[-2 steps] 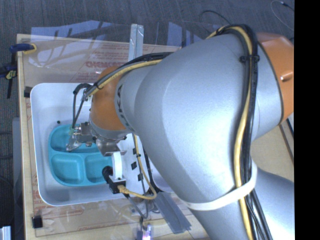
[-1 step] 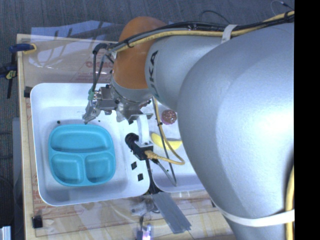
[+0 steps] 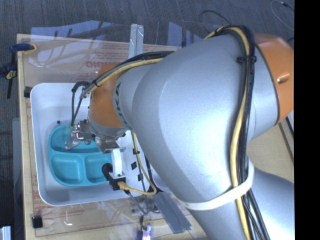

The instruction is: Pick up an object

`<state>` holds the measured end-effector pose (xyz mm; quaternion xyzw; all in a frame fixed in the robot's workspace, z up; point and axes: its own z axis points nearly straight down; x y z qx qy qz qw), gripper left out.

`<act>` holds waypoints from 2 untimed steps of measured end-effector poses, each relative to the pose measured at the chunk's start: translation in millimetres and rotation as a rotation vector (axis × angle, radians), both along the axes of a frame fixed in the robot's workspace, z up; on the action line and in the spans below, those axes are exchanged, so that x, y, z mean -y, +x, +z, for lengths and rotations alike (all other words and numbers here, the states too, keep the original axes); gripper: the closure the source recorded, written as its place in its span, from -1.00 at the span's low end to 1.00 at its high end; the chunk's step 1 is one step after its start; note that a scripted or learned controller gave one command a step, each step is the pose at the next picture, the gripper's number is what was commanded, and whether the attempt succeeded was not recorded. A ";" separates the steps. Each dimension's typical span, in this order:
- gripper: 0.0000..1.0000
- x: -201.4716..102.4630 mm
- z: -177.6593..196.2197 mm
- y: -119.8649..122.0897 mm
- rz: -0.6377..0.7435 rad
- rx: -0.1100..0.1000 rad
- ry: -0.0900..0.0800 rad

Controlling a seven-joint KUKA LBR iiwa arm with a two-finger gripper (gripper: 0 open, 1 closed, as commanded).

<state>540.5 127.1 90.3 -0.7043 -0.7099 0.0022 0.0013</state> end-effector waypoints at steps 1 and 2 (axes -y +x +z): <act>-1.00 34.0 100.5 41.6 0.098 0.001 0.001; 1.00 32.3 108.3 41.0 0.106 -0.006 0.001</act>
